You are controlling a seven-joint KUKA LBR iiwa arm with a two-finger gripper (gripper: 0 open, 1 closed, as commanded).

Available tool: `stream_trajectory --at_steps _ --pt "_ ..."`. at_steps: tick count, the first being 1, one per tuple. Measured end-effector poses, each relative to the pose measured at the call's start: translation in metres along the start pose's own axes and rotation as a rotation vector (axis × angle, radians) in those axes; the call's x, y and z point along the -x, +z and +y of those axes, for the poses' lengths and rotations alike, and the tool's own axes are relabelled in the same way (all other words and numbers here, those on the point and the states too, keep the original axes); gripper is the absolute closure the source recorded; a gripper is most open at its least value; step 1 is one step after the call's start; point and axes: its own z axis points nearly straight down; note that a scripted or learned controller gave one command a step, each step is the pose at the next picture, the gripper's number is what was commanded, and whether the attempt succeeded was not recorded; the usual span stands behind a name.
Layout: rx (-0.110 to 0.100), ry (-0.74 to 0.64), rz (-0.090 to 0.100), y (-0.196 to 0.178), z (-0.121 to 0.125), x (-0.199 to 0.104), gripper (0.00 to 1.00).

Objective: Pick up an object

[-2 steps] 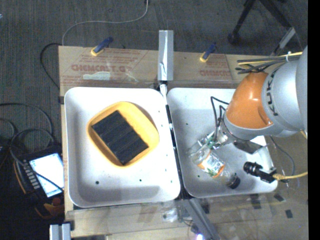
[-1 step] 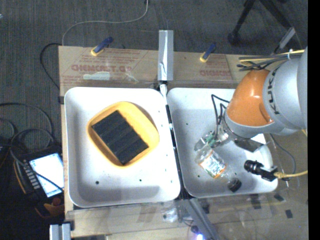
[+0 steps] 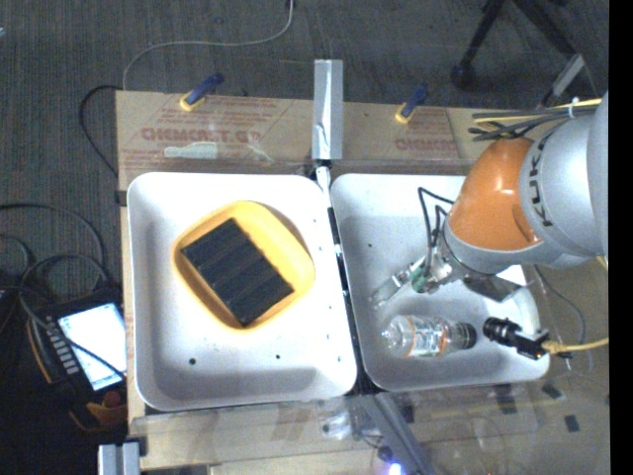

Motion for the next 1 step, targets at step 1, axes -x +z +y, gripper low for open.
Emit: stream_trajectory --at_steps 1 --pt "-0.022 -0.014 0.008 -0.02 -0.0617 0.0171 0.0"
